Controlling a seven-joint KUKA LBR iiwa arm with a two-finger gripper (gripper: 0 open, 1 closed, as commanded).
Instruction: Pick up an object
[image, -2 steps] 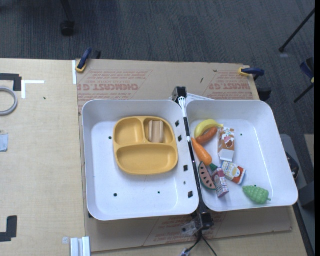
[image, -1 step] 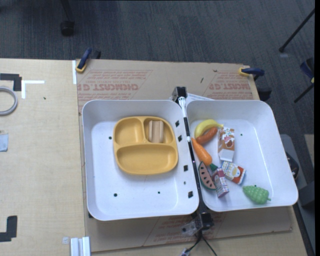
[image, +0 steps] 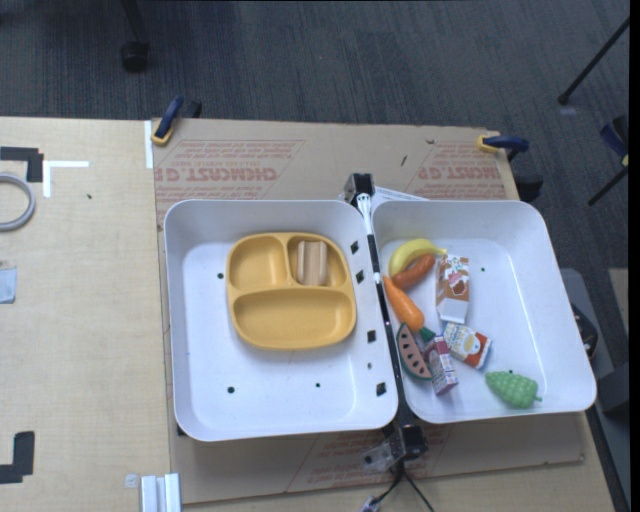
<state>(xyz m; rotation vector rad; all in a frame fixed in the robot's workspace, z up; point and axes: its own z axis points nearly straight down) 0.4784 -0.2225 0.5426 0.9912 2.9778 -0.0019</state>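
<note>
The right bin (image: 545, 260) holds several toy foods. A yellow banana (image: 414, 253) lies at its far left, with a red chili (image: 419, 268) against it and an orange carrot (image: 404, 303) just below. A watermelon slice (image: 411, 353) sits near the divider. A white and red carton (image: 453, 287) stands in the middle, a small snack packet (image: 466, 345) and a dark pink box (image: 441, 366) lie nearer the front, and a green bumpy fruit (image: 513, 389) rests at the front right.
The left bin (image: 190, 330) bears a yellow divided plate (image: 290, 292) with a tan block (image: 312, 263) in its top right compartment. Both bins rest on cardboard (image: 230, 165) held by blue and yellow clamps (image: 167, 120). Black clips join the bins along the divider (image: 372, 290).
</note>
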